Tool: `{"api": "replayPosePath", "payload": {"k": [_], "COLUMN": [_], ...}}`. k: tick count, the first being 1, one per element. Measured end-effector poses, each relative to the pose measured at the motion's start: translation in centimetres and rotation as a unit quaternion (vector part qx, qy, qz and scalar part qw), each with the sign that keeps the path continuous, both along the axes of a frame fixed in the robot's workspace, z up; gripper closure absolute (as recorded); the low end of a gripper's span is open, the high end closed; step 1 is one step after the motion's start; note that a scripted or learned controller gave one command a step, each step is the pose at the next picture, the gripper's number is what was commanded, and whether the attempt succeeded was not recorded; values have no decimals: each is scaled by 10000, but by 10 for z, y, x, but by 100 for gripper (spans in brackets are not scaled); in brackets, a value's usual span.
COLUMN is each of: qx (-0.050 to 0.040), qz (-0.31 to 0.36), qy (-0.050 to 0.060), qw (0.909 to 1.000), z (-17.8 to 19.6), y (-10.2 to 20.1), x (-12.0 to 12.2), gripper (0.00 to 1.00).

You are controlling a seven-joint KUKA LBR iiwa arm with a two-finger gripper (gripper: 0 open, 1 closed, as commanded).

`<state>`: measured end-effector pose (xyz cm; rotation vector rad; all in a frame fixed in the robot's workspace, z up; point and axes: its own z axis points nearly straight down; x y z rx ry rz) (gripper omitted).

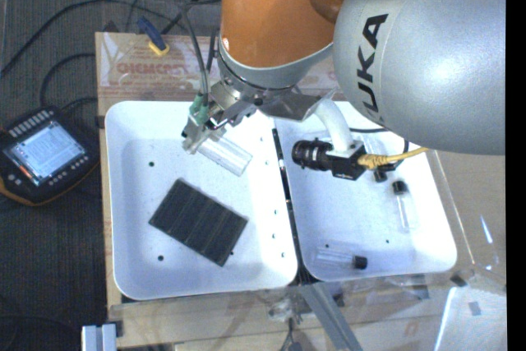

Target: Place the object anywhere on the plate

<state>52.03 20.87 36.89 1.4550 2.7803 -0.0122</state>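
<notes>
One clear tube lies in the left bin, just above the dark ribbed plate; my pincer sits at its upper end, though I cannot tell how wide it stands. I judge the tube light, stiff, slick and prone to rolling, so I'd grip it mid-length across its width.

bins: 2 | dark plate: 1 | clear tubes: perhaps 3

The plate lies in the left bin. A tube lies behind the plate; two more tubes lie in the right bin.
</notes>
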Motion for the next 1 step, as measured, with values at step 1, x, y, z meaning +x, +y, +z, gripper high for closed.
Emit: {"api": "replayPosePath", "payload": {"k": [1], "qx": [-20], "qz": [-10], "qy": [-1], "qw": [10000], "z": [8], "y": [-1], "x": [1], "gripper": [100]}}
